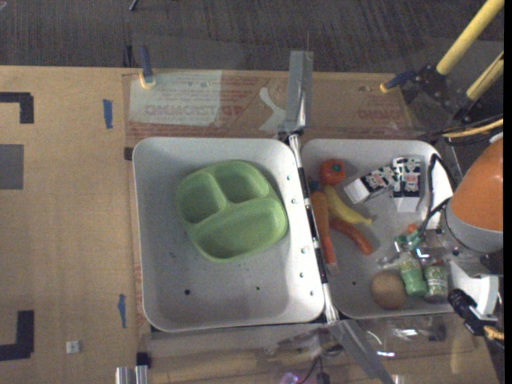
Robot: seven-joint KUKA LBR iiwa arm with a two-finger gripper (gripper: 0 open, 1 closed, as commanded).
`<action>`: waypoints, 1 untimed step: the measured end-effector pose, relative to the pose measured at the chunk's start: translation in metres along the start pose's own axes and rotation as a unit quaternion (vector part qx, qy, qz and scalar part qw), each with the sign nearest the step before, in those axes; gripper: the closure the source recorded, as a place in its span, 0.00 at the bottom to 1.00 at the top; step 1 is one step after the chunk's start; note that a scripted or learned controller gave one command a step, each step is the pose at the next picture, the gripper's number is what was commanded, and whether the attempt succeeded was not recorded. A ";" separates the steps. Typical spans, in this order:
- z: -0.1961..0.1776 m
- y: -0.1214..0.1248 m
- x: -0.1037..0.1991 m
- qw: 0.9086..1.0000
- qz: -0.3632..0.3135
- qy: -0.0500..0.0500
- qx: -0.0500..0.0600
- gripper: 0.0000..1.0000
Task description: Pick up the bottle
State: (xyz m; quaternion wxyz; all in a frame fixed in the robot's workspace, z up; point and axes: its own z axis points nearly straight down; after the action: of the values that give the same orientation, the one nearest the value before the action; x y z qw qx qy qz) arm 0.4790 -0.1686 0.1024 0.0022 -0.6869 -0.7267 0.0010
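A small green bottle (411, 279) lies in the right bin (376, 154), near its front edge and just right of a brown round fruit (388, 290). A darker green container (436, 281) lies against the bottle's right side. My gripper (413, 249) hangs low over the bin, directly above the bottle's upper end. The wrist with its orange band (484, 190) hides part of the bin's right side. Nothing shows as lifted off the bin floor.
The right bin also holds a tomato (333, 170), a carrot (322, 226), a banana (346, 208), a red pepper (352, 235) and black-and-white patterned pieces (392, 181). A green divided plate (232, 209) lies in the left bin (160, 238).
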 end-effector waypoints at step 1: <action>-0.009 -0.001 0.000 1.000 0.001 0.000 0.001 1.00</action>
State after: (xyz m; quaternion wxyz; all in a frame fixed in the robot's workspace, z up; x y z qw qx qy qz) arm 0.4782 -0.1688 0.1109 0.0027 -0.6877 -0.7260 0.0017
